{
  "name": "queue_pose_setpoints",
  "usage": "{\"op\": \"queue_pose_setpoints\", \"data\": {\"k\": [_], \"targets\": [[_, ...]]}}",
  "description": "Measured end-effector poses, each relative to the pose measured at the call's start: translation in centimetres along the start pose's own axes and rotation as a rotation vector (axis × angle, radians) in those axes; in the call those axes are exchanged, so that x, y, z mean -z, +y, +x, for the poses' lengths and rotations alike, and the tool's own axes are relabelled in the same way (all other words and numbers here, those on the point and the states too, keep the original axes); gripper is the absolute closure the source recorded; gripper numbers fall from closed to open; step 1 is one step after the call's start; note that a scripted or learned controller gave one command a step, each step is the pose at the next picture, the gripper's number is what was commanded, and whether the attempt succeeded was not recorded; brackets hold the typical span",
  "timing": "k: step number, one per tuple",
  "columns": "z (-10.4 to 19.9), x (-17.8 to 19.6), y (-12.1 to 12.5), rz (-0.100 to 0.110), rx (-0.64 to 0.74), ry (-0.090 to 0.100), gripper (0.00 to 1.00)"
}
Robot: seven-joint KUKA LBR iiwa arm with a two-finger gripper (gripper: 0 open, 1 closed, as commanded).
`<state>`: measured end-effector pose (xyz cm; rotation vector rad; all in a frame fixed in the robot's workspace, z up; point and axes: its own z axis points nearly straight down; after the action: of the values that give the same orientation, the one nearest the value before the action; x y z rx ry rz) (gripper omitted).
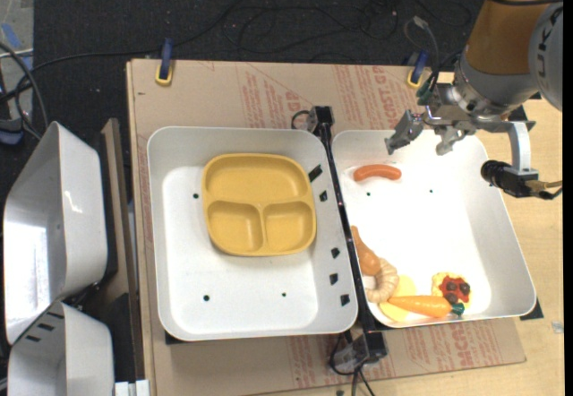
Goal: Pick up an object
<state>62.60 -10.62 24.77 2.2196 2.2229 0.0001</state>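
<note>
My gripper (423, 136) hangs over the back edge of the right bin (501, 233), its two fingers spread open with nothing between them. An orange-red sausage (377, 173) lies on the bin floor a little in front and to the left of the gripper. Along the bin's near left side rest a piece of toy shrimp or croissant (373, 267), a carrot (419, 305) and a small yellow item with red and green bits (452, 288).
A yellow three-compartment plate (260, 204) lies in the left bin (179, 296). Black clips (336, 251) line the seam between the bins. Yellow clamps (164, 72) hold the cardboard at the back. White tubs (49, 215) stand off the bench at the left.
</note>
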Motion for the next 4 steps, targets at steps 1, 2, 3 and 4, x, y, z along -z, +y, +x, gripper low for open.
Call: {"op": "queue_pose_setpoints", "data": {"k": [1, 2, 3, 4], "targets": [[0.2, -5.4, -1.1, 0.005, -0.002, 0.0, 0.0], [0.7, -10.4, -0.2, 0.004, 0.002, 0.0, 0.0], [0.8, -15.8, -0.3, 0.004, -0.002, 0.0, 0.0], [0.8, -14.4, -0.1, -0.001, -0.002, -0.001, 1.0]]}}
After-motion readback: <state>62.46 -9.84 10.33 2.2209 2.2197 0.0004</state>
